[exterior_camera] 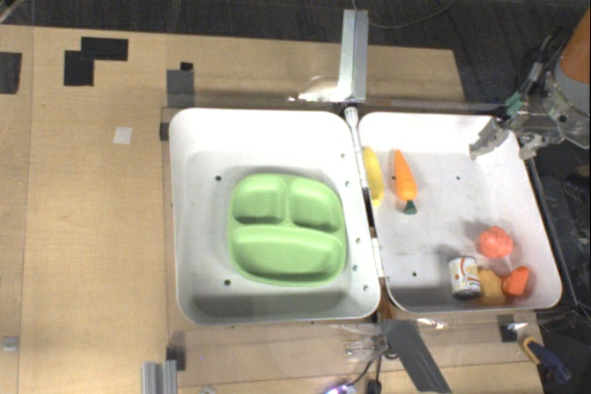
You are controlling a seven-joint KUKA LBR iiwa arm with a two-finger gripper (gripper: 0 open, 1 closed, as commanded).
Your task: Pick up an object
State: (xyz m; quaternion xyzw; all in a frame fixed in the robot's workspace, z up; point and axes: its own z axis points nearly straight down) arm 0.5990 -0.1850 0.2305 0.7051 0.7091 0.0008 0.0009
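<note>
In the right bin, an orange carrot lies next to a yellow banana by the left wall. A pink-red ball sits toward the near right. In that corner, a small can, a tan piece and an orange piece are clustered. My gripper hovers over the bin's far right corner, open, with nothing between its fingers. It is well apart from all the objects.
The left bin holds a green divided plate. A metal post stands behind the seam between the bins. The wooden bench extends to the left.
</note>
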